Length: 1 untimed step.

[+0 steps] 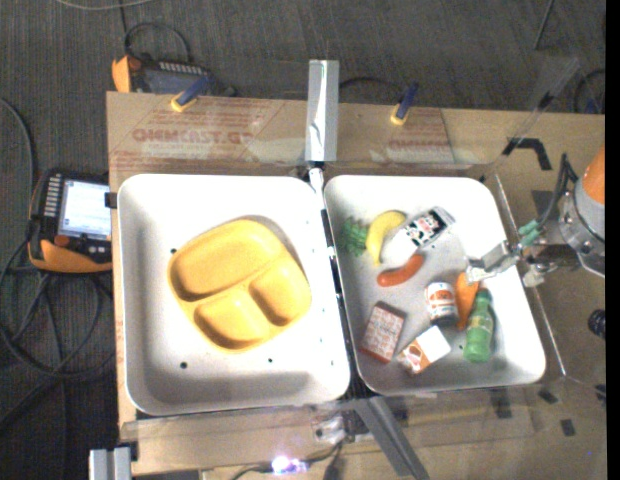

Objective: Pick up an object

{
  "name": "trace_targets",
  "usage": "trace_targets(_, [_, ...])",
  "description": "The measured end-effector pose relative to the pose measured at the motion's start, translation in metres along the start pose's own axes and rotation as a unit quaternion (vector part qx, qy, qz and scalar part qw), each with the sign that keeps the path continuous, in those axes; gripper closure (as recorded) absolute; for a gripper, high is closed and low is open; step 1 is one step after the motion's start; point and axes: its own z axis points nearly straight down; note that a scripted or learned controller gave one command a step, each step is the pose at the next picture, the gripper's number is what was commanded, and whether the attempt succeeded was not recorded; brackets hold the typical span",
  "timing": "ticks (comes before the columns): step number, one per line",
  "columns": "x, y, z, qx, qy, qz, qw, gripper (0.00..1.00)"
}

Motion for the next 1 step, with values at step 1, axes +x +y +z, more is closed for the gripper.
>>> trace_targets(1, [-0.027, 0.0624, 0.1202, 0.001, 0.0, -0.019, 0.9998, 0.0])
